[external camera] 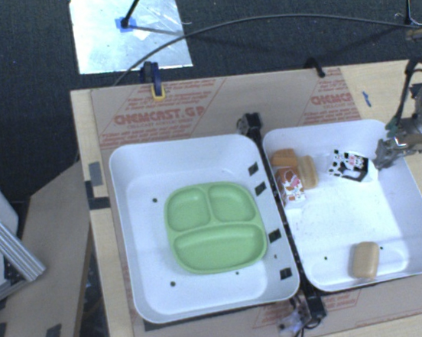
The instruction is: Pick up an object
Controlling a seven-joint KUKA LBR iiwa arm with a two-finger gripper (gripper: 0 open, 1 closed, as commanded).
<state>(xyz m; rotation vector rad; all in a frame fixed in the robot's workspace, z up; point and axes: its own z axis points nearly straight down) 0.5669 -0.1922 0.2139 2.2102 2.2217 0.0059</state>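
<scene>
Grey metal at the right edge of the camera view marks the arm, and its jaws [388,150] sit over the right rim of the right bin [413,210]; whether they stand apart or together I cannot tell, since they are small and blurred there. Nothing shows clamped in them.

Closest to the jaws, just to their left, lies a small black-and-white patterned object [348,164]. Farther left, by the divider between the bins, sit a tan block [294,167] and a red-and-white packet [292,186], touching each other. Below and a little left of the jaws, near the front wall, rests a tan rounded piece [364,260], well apart from the rest. The left bin [136,212], farthest from the jaws, holds a green divided plate [215,226].

For a clean pick, the patterned object looks like the best target: shift slightly left, clear the rim before descending, centre over it, and close across its narrower side. The crowded pair by the divider seems riskier.
</scene>
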